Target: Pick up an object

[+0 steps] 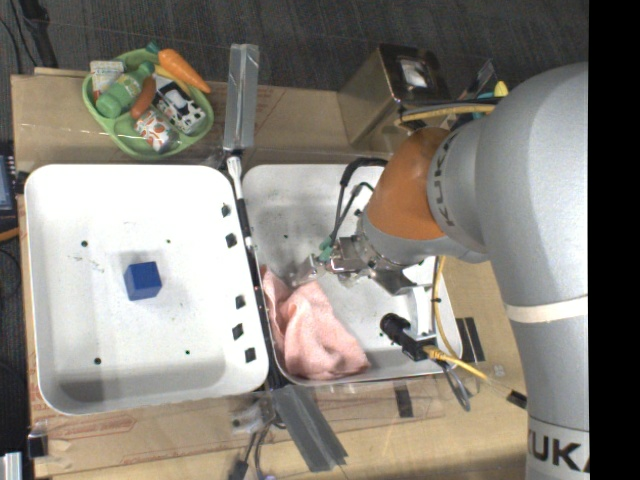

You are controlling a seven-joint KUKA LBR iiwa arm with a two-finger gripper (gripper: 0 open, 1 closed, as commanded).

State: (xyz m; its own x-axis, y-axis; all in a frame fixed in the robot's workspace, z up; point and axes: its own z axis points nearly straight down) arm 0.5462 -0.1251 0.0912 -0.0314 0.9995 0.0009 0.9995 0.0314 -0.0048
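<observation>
The gripper (pixel 322 260), whose grip I cannot tell, hangs just far of the pink cloth (pixel 310 330) in the right bin (pixel 300 183), so a descent here might meet bare floor or only snag the cloth's edge.

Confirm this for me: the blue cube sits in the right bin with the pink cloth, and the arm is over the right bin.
Not quite. The camera view shows the blue cube alone in the left bin. The pink cloth lies in the right bin, against its left wall, and the arm is indeed over that right bin.
</observation>
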